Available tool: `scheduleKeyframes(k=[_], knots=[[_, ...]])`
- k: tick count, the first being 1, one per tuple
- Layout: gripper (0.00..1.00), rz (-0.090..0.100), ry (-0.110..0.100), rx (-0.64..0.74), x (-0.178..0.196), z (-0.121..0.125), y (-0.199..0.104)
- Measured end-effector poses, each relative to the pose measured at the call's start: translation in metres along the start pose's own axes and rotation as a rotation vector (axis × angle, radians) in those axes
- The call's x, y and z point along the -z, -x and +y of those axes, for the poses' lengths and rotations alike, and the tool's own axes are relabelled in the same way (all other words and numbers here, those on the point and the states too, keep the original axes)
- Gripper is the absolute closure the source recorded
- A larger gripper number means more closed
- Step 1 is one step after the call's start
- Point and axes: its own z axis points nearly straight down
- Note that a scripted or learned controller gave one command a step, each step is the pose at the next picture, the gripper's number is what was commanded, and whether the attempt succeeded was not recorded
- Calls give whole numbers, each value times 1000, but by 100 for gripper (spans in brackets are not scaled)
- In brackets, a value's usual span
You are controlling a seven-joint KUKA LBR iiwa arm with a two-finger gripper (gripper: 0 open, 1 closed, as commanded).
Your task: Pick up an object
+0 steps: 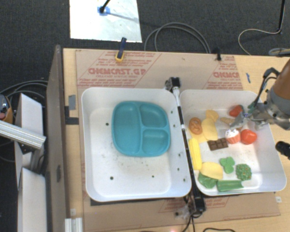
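My one fixed camera above the bench [150,62], looking down aslant, taking in both white bins [101,187], arm [285,88] entering from the right

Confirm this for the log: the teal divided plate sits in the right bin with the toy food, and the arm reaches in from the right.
Not quite. The teal divided plate lies alone in the left bin, not the right one. The toy food is in the right bin, beside it. The arm does reach in from the right. The camera view shows this.
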Motion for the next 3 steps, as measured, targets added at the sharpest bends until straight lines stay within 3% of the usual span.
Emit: scheduleKeyframes(k=[1, 2, 3], knots=[[0, 2, 1, 7, -62, 62, -13], [0, 0, 5, 6, -57, 95, -24], [100, -3, 5, 7, -46, 95, -23]])
